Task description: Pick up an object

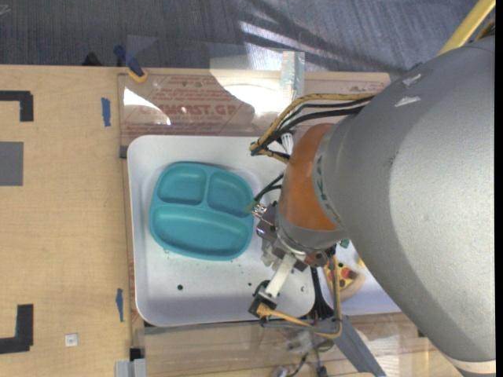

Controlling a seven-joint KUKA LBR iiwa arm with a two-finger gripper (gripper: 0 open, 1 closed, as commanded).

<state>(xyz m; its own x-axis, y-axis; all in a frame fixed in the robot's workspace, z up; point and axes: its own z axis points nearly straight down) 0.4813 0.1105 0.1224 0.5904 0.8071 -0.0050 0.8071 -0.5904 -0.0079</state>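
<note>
One teal divided plastic plate (203, 210) lies in a shallow white bin (196, 293), with my tool (275, 246) beside its right rim. I cannot tell the tool's state. A pinch on that low, flat rim may slip.

One camera sits fixed above the bench (55, 234), looking down at a slant on the white bin (149, 289); the arm (416, 195) looms close from the right.

A teal divided plate (203, 210) lies in a white bin (196, 293), beside the arm (409, 195).
</note>
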